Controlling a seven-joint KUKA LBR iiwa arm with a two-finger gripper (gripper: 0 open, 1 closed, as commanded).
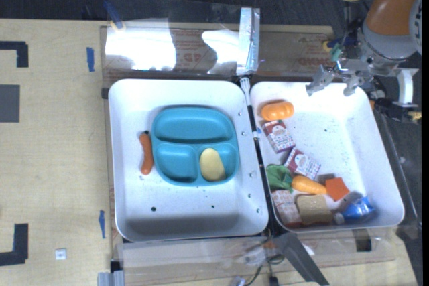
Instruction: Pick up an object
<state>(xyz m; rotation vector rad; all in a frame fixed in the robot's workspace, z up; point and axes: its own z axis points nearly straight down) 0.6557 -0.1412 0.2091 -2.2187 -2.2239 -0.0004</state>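
We are looking down on a counter (47, 144) bearing two white bins. The claw (333, 82) is hovering over the far right corner of the right bin (379, 144), its two fingers spread apart and gripping nothing. The objects are lying well apart from it: an orange bread roll (277, 110) near the bin's far left wall, two small red cartons (280, 137) just below it, and a carrot (308, 185), a brown block (315, 209) and a blue item (358, 209) crowding the near edge. In the left bin (127, 211) we are seeing a blue divided tray (191, 127) holding a yellow lemon (212, 163), with an orange sausage (145, 153) beside its left edge.
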